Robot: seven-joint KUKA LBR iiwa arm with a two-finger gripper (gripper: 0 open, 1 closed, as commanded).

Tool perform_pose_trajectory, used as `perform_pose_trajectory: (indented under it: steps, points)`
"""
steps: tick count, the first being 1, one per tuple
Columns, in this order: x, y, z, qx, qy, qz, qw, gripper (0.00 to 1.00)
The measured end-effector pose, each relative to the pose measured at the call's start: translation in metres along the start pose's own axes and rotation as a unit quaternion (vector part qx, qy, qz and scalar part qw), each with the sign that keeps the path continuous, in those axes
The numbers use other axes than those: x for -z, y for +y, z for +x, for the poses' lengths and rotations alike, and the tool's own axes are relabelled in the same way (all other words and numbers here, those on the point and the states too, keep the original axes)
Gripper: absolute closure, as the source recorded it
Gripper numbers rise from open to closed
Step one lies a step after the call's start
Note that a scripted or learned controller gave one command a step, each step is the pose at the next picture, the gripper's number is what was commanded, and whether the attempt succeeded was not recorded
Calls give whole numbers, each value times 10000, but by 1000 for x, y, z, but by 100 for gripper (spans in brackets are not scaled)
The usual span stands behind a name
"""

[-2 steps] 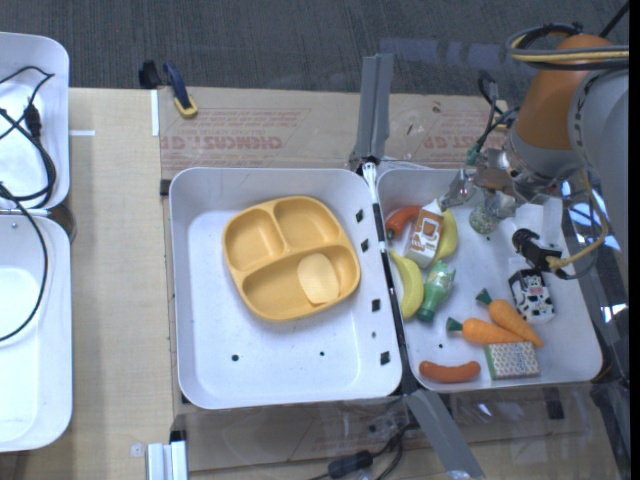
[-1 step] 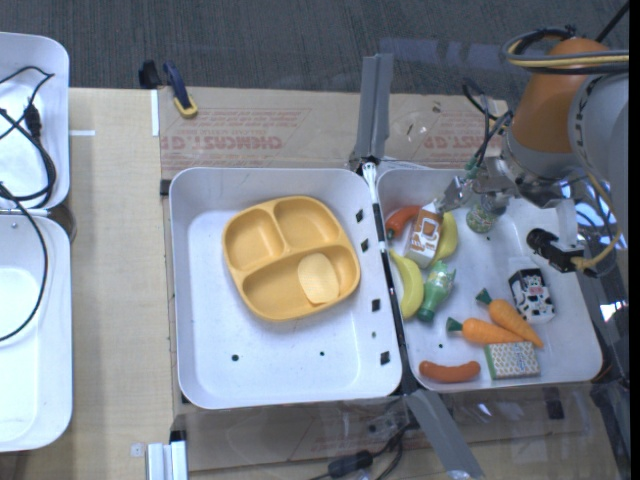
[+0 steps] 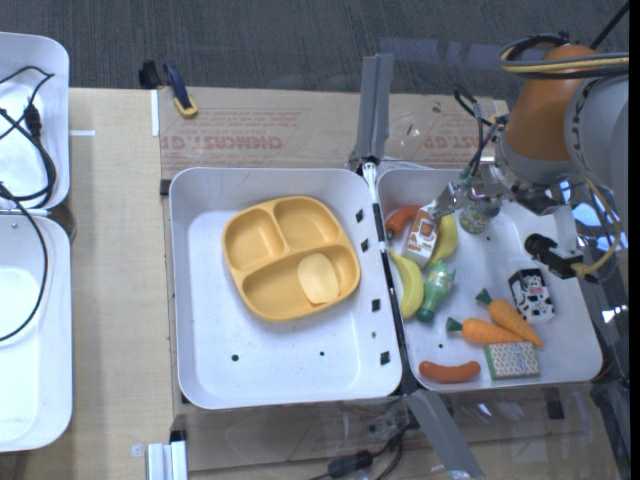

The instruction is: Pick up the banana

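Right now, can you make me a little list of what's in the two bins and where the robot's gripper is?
left bin: yellow divided plate with a pale yellow oval piece in one compartment
right bin: banana, green bottle, two carrots, sausage, small carton, cow-print toy, green sponge block
banana place: against the right bin's left wall, next to the green bottle
gripper: over the right bin's back part, above the carton
banana held: no
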State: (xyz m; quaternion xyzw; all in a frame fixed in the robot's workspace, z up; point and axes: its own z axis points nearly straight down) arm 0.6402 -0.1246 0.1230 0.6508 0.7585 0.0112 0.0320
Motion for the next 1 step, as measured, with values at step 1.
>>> perform_pose_trajectory:
  steps: [1]
  points:
    - [-1, 8, -4, 5, 51, 53, 10000, 0]
